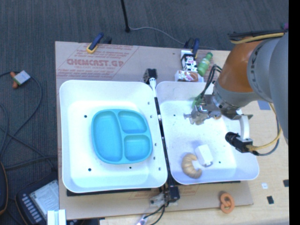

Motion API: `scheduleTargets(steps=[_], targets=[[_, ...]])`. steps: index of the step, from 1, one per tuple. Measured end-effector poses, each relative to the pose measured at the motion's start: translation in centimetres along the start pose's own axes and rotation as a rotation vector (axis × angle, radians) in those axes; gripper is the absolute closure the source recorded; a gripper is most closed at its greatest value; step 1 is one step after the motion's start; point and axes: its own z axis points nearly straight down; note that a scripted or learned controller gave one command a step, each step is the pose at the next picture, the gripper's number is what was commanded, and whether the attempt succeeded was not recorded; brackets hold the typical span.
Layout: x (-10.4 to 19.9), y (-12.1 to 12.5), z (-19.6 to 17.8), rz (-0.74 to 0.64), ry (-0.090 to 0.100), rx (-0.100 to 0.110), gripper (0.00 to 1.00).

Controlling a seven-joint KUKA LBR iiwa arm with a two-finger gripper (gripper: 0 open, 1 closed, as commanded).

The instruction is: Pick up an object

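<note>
A blue divided tray (pixel 123 136) lies in the left bin (pixel 70 95), while in the right bin (pixel 176 165) a croissant (pixel 191 165) and a small white block (pixel 205 155) sit near the front, the gripper (pixel 200 112) hovering above them, its opening impossible to tell.

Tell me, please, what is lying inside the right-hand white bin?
In the right bin lie a croissant and a small white block. The end effector hangs over its far part, covering whatever lies beneath.
</note>
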Motion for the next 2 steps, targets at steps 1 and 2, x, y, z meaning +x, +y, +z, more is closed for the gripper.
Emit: scheduleTargets(steps=[1,2], targets=[[6.9,-5.4,-2.1,-0.001,0.002,0.002,1.00],[8.1,-8.3,-2.1,0.000,0.001,0.002,1.00]])
